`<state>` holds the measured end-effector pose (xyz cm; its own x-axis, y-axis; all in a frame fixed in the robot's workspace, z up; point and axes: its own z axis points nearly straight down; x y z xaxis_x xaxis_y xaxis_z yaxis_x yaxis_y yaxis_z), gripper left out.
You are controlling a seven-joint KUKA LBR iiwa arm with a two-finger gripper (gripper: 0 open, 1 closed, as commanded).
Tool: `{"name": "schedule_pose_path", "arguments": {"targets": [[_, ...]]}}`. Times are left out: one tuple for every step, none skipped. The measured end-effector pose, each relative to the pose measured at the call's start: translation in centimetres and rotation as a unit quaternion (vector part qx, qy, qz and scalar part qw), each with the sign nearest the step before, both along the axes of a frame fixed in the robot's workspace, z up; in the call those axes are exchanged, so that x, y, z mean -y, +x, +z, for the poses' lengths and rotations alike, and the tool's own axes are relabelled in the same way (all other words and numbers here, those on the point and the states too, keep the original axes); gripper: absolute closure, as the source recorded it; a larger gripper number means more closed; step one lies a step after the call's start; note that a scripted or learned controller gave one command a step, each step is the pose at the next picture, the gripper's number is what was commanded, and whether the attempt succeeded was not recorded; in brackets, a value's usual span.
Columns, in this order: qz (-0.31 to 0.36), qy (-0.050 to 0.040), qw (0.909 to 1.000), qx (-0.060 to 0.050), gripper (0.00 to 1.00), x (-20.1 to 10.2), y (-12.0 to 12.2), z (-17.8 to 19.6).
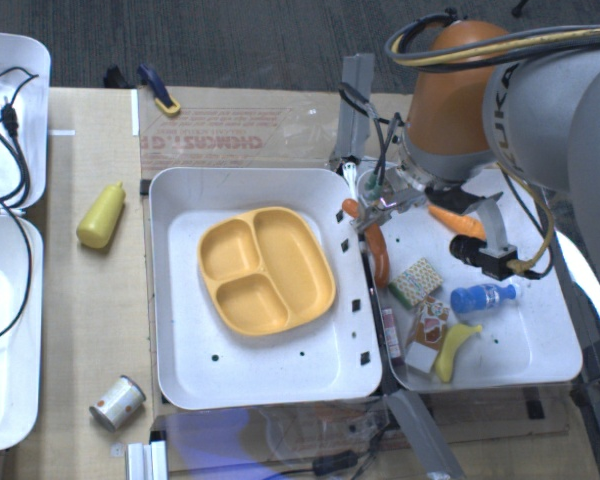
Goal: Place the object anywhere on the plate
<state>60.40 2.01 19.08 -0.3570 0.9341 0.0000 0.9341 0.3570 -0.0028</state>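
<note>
Over the right bin [540,363], the arm's end effector [372,200] points down, grip state unclear.

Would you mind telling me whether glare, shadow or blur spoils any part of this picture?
In the camera view, glare washes out the right bin's rim beside the arm; the plate is evenly lit and sharp; the arm shades the carrot; the gripper area is cluttered with cables.

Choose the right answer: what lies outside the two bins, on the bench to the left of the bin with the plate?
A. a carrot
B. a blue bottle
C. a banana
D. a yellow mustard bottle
D: the yellow mustard bottle lies on the bench left of the bin that holds the plate; the blue bottle, banana and carrot are in the right bin.
</note>
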Motion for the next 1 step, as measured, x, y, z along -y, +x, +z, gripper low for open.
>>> {"name": "schedule_pose_path", "arguments": {"targets": [[0.009,-0.0001,1.0,0.001,1.0,-4.96,-0.24,0.01]]}}
